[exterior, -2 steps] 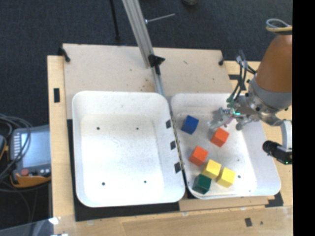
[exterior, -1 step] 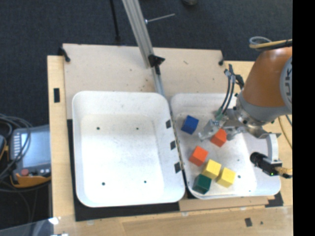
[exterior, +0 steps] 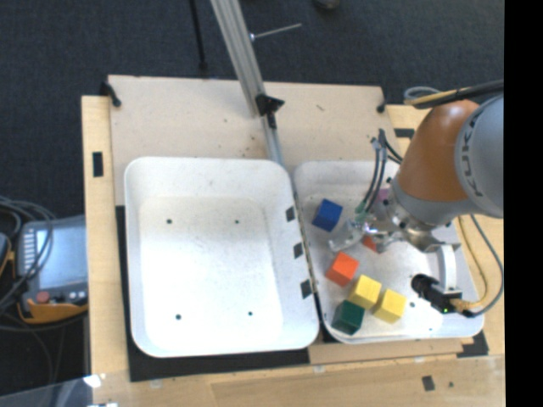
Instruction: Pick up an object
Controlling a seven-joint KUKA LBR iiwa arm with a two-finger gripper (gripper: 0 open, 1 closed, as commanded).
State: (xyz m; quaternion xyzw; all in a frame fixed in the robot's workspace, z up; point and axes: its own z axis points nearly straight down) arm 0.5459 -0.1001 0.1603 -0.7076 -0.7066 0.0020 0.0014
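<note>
Cubes: five in the right bin (exterior: 339, 175), namely green (exterior: 348, 316), two yellow (exterior: 367, 291), orange (exterior: 343, 269), blue (exterior: 327, 214).
Bins: two.
Gripper (exterior: 366, 231): low between orange and blue; grip state unclear.

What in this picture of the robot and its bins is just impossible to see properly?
- Gripper, camera view: too small and blurred to judge its grip.
- Small reddish object beside it: partly covered by the gripper, so its shape is unclear.
- Right white bin: the grey and orange arm hides its far right part.
- Dark green cube: the yellow cube overlaps its top corner.
</note>
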